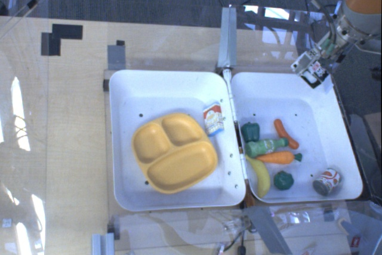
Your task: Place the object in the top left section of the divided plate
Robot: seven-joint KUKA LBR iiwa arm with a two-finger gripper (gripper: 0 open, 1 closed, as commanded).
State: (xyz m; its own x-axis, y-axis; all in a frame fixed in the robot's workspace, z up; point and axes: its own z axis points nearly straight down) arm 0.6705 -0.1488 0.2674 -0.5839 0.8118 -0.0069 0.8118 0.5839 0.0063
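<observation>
Above the right white bin's (334, 110) far right corner, the gripper (311, 70) hangs; whether it is spread cannot be told. The small red-and-white carton (213, 119) lies just beside the yellow divided plate (174, 152).

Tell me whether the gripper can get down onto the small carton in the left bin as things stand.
Probably yes. The small carton lies uncovered by the divided plate, nothing on top. The gripper hangs above the right bin's far corner, with open space between.
</observation>
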